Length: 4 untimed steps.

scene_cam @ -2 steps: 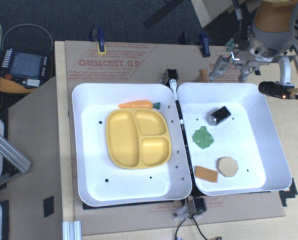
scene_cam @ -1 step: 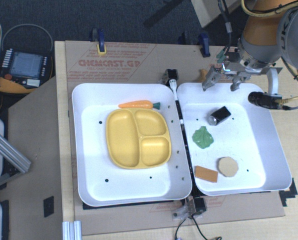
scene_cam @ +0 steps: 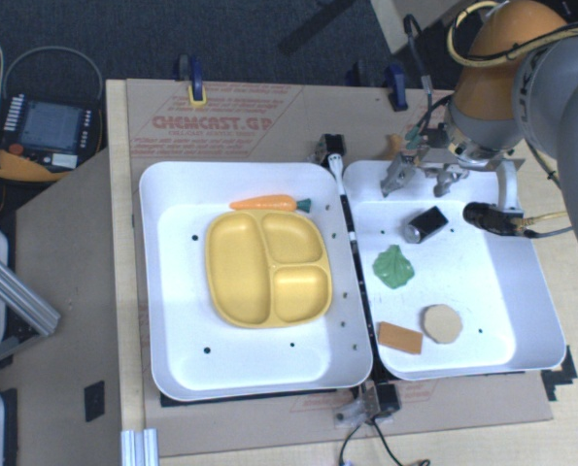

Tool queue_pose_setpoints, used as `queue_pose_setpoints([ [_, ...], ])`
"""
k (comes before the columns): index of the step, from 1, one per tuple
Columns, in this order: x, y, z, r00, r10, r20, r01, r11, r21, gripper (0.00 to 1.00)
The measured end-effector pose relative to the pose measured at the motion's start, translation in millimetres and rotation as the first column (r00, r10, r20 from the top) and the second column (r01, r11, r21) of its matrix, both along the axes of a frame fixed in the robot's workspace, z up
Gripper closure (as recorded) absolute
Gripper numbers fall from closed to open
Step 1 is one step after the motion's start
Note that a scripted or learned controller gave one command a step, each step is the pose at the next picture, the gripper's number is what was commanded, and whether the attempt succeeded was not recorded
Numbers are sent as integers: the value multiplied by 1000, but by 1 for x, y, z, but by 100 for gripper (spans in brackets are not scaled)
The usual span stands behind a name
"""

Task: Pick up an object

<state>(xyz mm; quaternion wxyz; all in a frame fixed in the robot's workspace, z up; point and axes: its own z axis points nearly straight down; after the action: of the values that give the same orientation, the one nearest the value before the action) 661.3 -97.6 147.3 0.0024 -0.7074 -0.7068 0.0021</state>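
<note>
wafer (scene_cam: 400, 338): near edge of right bin (scene_cam: 522, 299), flat, light; you pinch its short sides.
disc (scene_cam: 443, 323): just beside wafer, stiff, low.
leaf (scene_cam: 394, 267): mid-bin, soft, squashes.
can (scene_cam: 425, 224): dark, lying down, may roll; closest to gripper.
gripper (scene_cam: 423, 179): over far rim, spread, nothing between fingers.
surface: slick white plastic, roomy.
left bin (scene_cam: 172, 289): tray (scene_cam: 267, 265), carrot (scene_cam: 264, 203).

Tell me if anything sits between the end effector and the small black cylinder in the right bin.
Nothing visible does. The end effector hangs over the far end of the right white bin, and the small black cylinder lies just in front of it on bare bin floor. The green leafy piece lies nearer the camera.
</note>
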Motion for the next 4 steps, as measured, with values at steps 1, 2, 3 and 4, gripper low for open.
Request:
queue_pose_setpoints([
  [1, -6, -7, -54, 1000, 1, 7, -1, 1000, -1, 0],
  [2, -5, -7, -42, 1000, 0, 9, 0, 1000, -1, 100],
  [3, 2, -2, 20, 1000, 2, 14, -2, 1000, -2, 100],
  [4, -6, -5, 78, 1000, 0, 13, 0, 1000, -2, 100],
])
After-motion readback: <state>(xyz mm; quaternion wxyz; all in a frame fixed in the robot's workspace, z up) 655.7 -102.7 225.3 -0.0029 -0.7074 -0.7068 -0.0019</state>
